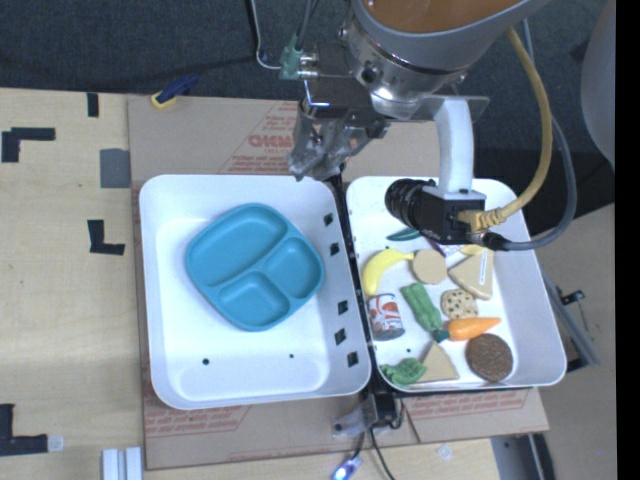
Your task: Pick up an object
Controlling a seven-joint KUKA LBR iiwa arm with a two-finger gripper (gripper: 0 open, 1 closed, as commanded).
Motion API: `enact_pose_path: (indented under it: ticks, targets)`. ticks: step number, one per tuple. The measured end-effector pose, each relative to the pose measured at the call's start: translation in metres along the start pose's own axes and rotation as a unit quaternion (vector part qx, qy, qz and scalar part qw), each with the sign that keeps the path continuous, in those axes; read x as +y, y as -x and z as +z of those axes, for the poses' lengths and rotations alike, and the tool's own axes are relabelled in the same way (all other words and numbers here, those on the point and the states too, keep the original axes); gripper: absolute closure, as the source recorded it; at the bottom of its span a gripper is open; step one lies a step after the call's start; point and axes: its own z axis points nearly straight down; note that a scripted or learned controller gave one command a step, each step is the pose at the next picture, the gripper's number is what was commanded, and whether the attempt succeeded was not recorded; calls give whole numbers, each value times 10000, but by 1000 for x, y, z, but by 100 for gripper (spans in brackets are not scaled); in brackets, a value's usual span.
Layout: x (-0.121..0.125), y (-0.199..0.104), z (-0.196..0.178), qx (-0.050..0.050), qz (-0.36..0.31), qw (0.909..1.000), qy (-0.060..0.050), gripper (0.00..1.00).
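Cardboard-topped table [200, 133] with 2 white bins, right bin [535, 308] is full of toy food, and the banana [383, 266] near its left wall looks light, stiff and slippery, so pinch mid-curve; can't tell whether the end effector [318, 158] is open.

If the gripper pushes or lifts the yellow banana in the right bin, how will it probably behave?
The banana looks like a smooth, glossy toy, so it is probably stiff, light and somewhat slippery. Its curved shape may let it rock or turn when pushed. It lies close to the small can, which a push might disturb.
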Motion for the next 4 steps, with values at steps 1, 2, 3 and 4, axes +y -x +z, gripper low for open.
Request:
enact_pose_path:
  ticks: [1, 2, 3, 4]
  targets:
    - [-1, 17, 143, -38, 33, 10000, -83, 100]
    - [0, 15, 124, -7, 15, 10000, -13, 100]
    - [1, 87, 143, -17, 64, 10000, -14, 100]
    - [0, 82, 132, -5, 19, 10000, -11, 100]
